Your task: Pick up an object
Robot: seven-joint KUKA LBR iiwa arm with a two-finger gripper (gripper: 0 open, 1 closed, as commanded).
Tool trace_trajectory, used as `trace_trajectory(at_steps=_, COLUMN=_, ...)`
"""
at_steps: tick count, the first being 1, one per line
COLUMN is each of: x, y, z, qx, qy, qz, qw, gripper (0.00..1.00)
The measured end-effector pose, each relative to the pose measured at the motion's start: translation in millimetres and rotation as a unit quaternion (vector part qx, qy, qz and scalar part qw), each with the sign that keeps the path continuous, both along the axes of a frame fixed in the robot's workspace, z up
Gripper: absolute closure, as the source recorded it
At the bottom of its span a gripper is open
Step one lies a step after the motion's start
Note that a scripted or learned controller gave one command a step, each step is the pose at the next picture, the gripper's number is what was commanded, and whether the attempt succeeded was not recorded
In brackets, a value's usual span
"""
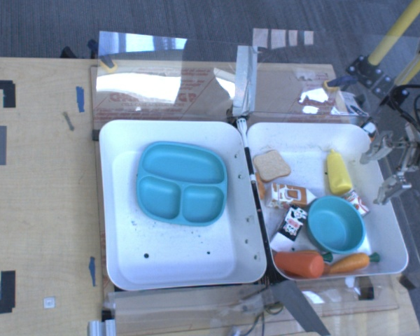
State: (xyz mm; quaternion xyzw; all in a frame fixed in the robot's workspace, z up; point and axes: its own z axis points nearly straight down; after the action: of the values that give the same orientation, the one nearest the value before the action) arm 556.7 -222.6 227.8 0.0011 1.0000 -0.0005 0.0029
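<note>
The right bin (395, 240) holds lots of small toys, and any of them could be the thing to pick up. A yellow bottle (338, 173) lies near the far side, by itself with white floor around it, so it looks like the easiest one. It is probably light hard plastic and a bit slippery, so a squeeze across its thin middle should work best. A slice of toy bread (271, 164) lies flat and looks thin, which makes it hard to pinch. The blue bowl (334, 223) is round and smooth, so only its rim looks good to hold. A carrot (348, 262) and a red toy (299, 264) sit against the near wall. The gripper (394, 166) hangs over the right edge, and I cannot tell how it is set. The left bin (119, 187) holds a blue tray (182, 183).
</note>
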Motion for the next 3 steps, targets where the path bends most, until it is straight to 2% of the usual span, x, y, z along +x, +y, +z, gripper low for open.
trace_trajectory(at_steps=1, x=-36, y=43, z=-123, qx=-0.0001, qy=-0.002, qz=-0.056, qw=0.9984, gripper=0.00)
trace_trajectory(at_steps=2, x=17, y=29, z=-138, qx=0.0001, qy=-0.004, qz=-0.123, qw=0.9924, gripper=0.00)
trace_trajectory(at_steps=3, x=20, y=30, z=-123, qx=-0.0001, qy=-0.007, qz=-0.122, qw=0.9926, gripper=1.00)
